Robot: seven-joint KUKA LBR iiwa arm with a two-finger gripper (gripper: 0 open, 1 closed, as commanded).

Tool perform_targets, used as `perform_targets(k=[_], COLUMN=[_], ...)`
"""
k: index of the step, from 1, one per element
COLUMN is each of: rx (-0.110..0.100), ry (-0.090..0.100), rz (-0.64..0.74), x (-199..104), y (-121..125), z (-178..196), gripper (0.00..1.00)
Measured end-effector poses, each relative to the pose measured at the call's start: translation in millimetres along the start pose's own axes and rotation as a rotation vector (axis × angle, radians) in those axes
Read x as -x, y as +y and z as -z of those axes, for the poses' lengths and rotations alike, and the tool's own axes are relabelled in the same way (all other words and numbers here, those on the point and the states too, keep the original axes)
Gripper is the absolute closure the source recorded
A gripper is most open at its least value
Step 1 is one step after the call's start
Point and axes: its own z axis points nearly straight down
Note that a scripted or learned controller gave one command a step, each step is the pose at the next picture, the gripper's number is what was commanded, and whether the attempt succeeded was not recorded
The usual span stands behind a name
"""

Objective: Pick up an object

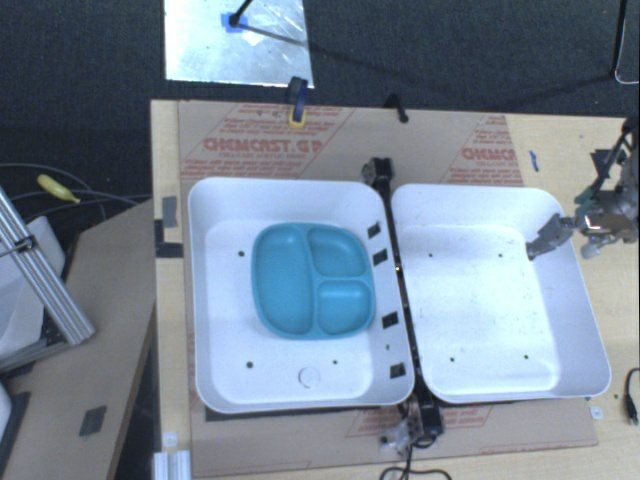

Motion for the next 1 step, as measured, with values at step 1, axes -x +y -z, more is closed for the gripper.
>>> perform_targets(k=[1], rx=[-0.002], ry=[0.004], rz=[0.008], x=[-82.6], y=[-43.1], z=[1.5], gripper=[0.00])
